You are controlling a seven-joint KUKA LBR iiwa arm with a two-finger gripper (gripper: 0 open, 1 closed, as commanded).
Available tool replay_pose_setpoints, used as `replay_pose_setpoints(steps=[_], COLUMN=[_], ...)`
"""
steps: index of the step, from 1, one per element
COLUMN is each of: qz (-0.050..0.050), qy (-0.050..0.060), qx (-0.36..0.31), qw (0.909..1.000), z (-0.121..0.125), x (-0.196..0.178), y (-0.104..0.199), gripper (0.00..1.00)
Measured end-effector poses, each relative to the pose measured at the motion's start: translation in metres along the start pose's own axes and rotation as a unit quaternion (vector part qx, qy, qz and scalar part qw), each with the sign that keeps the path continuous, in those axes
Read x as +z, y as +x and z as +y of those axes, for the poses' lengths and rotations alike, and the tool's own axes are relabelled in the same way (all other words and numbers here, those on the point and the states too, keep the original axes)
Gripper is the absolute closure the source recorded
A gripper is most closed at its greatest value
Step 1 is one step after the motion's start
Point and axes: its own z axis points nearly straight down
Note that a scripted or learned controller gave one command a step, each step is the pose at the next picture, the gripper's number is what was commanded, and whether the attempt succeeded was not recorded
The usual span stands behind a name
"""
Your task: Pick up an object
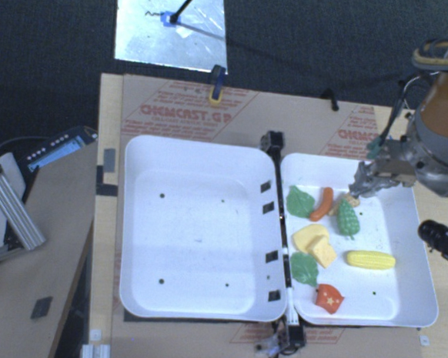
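Gripper low over the right bin, upper part. Whether the jaws are spread or pressed together: cannot tell. Nearest toy is the green cob, just below and beside the tips, long axis roughly up-down in view. Orange carrot lies slanted just to its left.

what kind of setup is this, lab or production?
Most likely a research lab bench: two white bins clamped on a cardboard-covered board, plastic toy food such as a corn cob, and a robot arm's gripper over them.
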Motion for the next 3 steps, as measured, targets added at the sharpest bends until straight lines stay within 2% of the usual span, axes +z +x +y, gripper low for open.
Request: replay_pose_setpoints(steps=[1,2,3], qz=[0.001,0.003,0.001], qy=[0.0,0.0,0.002], qx=[0.0,-0.001,0.003], qw=[1.0,1.0,1.0], z=[-0.008,-0.037,-0.035], x=[-0.069,-0.153,-0.188], y=[0.11,0.235,0.284], gripper=[1.0,1.0,1.0])
